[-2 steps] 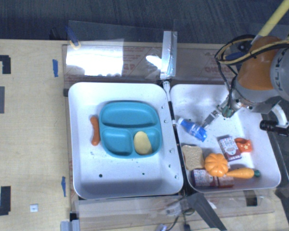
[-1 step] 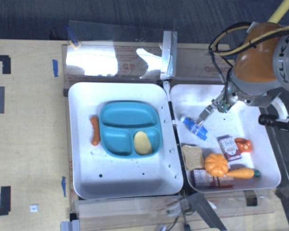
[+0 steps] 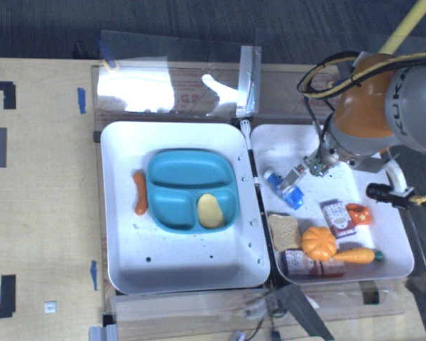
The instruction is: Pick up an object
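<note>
We look down at a slant on a pale wooden tabletop carrying two shallow white bins side by side. The left bin holds a blue divided tray near its middle. A yellow, egg-shaped piece sits in the tray's lower right compartment. An orange sausage-shaped piece lies in the bin just beside the tray's left edge, lengthwise along it.

The right bin is more crowded. Near its upper left we see a small blue object, lying tilted. The grey arm, with its orange band, reaches in from the tabletop's right edge, and its claw sits right at this blue object's upper end. We cannot tell whether the claw is wide, narrow or closed on anything, since its tip blends with the object.

Toward the right bin's near edge the things cluster together. A tan, bread-like square lies at the left, touching a small orange pumpkin on its right. A carrot lies beside the pumpkin, pointing toward the bin's right wall. A labelled can lies on its side along the near wall, partly under the pumpkin. A small red and white packet rests above the pumpkin, with a little orange piece just beside it. This cluster lies near the blue object but apart from it.

A clear plastic sheet with bright glare stands behind the left bin, at the tabletop's far edge.
</note>
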`<state>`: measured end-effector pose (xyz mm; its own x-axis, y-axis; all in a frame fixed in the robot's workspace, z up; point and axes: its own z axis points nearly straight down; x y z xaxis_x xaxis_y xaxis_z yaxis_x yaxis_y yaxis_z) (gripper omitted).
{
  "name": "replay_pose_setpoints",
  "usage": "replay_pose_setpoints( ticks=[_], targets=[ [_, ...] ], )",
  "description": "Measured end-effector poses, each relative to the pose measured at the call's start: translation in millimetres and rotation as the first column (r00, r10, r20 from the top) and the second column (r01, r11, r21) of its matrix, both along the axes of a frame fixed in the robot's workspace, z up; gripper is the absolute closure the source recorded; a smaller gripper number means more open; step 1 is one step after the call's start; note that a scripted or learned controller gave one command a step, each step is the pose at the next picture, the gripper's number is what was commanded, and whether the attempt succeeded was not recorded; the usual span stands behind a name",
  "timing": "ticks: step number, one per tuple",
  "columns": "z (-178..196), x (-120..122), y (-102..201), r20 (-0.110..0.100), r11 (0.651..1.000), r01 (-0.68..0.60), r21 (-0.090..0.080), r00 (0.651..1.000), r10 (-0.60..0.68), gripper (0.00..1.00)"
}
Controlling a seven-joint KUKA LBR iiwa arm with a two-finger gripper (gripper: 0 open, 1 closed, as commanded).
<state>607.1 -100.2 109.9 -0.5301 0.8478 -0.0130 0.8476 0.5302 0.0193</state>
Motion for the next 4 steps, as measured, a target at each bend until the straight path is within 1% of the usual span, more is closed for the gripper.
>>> replay_pose_setpoints(
  ticks=[1, 2, 3, 4],
  targets=[
    [77.3, 22.4, 29.6, -0.016, 0.977, 0.213, 0.002, 0.977, -0.213, 0.0],
    [-22.2, 11.6, -19.0, -0.016, 0.959, 0.282, 0.002, 0.959, -0.282, 0.0],
    [-22.6, -49.7, -14.9, -0.019, 0.939, 0.344, 0.002, 0.939, -0.344, 0.0],
    [-22.3, -104.1, -18.0, -0.017, 0.928, 0.373, 0.003, 0.928, -0.373, 0.0]
  ],
)
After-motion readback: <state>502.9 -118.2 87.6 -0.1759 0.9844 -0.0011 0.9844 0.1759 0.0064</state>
